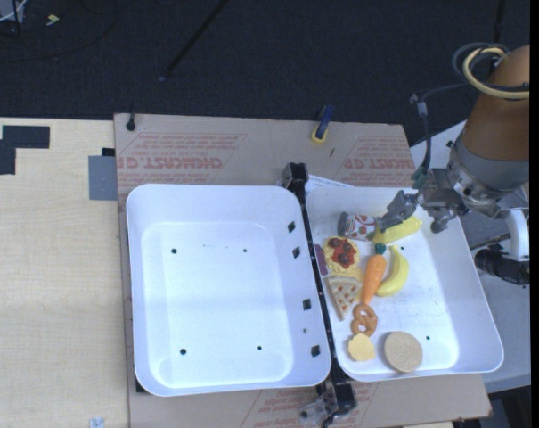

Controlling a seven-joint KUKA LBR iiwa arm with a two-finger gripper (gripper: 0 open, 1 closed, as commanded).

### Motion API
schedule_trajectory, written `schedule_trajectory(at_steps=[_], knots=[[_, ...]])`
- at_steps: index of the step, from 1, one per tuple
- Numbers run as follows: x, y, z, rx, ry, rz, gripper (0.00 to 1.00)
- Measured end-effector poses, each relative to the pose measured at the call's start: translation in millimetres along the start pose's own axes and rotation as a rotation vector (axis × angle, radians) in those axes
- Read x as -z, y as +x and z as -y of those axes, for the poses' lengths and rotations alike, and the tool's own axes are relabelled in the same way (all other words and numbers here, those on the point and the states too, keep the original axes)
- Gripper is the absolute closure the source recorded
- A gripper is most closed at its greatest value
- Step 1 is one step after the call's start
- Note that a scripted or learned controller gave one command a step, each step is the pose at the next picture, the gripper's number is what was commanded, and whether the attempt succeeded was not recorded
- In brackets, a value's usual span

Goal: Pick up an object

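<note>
The arm point(496, 119) reached in from the right, with its gripper point(401, 210) over the upper part of the right bin point(449, 310). Directly below the gripper tip, touching or nearly touching it, lay a long yellow piece point(401, 230), slanting up to the right. Whether the gripper was open or closed, or had any hold on that piece, could not be told from this angle.

The rest of the toy food sat in the left half of the same bin:
- A banana point(396, 275) lay just below the yellow piece, with an orange carrot point(373, 276) beside it on the left, nearly upright in the view.
- A small red-and-white item point(363, 226) and a grey one point(344, 222) lay to the left of the gripper.
- Below these were a red-topped piece point(342, 253) and then a waffle-like wedge point(343, 294).
- A pretzel point(364, 317) lay under the carrot's tip.
- Near the bin's front edge, well apart from the gripper, lay a pale yellow slice point(362, 349) and a round tan biscuit point(402, 351).

The left bin point(132, 239) stood alongside, the two joined by a black divider point(309, 266)
</note>
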State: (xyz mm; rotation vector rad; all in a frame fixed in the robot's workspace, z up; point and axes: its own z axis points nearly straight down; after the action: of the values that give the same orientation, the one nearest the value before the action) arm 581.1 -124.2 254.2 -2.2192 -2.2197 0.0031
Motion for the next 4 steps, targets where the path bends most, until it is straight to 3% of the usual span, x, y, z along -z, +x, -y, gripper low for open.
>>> schedule_trajectory(at_steps=[1, 2, 4], knots=[[-154.0, 35.3, 12.6, 0.002, 0.010, -0.003, 0.00], [-135.6, 31.2, 10.4, -0.006, 0.002, 0.000, 1.00], [-80.9, 30.0, 15.8, -0.001, -0.003, 0.001, 1.00]])
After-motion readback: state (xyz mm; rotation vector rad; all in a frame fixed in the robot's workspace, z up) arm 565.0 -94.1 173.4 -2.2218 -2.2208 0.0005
